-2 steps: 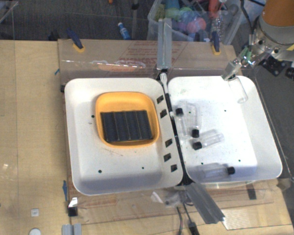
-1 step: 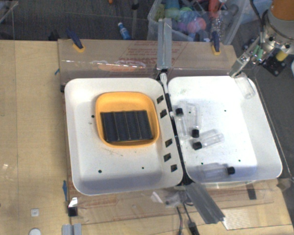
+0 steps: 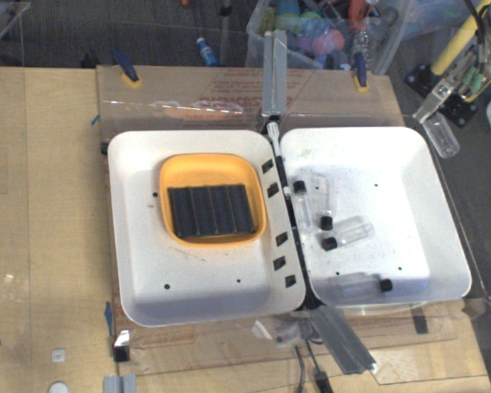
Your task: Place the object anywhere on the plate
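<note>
Your pincer (image 3: 443,109), its opening impossible to tell, sat well up-right of the clear vials (image 3: 344,234). These could roll or slip before reaching the plate (image 3: 173,173) farther left.

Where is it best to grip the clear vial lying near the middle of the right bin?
Grip the clear vial across its body, mid-length, from straight above: it lies flat on its side, slanted, black cap at its lower-left end.

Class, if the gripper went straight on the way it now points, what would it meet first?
Probably the right bin, at its far right rim. The gripper sits just outside it, angled down-left. Depth is unclear.
</note>
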You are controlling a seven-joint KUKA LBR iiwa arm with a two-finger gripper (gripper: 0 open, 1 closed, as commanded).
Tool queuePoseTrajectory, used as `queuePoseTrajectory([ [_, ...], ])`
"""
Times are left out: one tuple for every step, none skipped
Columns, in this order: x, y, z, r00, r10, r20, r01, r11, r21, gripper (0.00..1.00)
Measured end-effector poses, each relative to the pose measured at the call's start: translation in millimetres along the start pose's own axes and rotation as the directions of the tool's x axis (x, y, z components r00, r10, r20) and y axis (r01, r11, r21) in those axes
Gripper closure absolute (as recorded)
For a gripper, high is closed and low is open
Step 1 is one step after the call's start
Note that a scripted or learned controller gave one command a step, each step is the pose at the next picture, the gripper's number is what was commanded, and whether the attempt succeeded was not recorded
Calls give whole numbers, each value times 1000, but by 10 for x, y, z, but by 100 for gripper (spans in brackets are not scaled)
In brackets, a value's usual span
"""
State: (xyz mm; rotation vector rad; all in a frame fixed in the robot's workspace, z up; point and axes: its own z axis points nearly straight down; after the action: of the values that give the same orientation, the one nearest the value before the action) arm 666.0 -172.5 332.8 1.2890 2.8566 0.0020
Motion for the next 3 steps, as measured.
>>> queuePoseTrajectory([
  [-358,-381,-768,992,-130,1,130,992,0,100],
  [-300,-406,-1044,912,-411,3,411,912,-1,100],
  [-277,-434,-1047,705,-710,0,710,705,-2,100],
])
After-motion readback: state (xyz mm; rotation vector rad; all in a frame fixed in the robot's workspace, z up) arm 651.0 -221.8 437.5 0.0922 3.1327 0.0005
